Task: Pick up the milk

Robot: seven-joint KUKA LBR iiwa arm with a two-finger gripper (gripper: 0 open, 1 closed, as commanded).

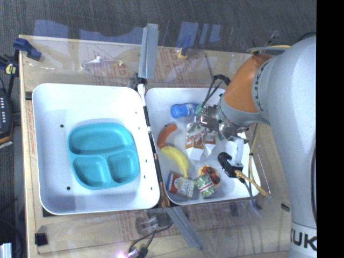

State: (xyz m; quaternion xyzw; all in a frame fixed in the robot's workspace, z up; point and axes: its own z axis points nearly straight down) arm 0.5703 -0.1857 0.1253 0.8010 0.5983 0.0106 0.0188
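Hovering low over the milk [196,142] in the right bin [161,102], the gripper [203,123] shows no lift; finger state cannot be told, pickup outstanding.

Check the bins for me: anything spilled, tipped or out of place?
No spill or damage that I can make out. The right bin holds a jumble: bottle on its side, banana, sausage and small cartons lying close together. The gripper sits low over the milk. The blue tray lies flat in the left bin.
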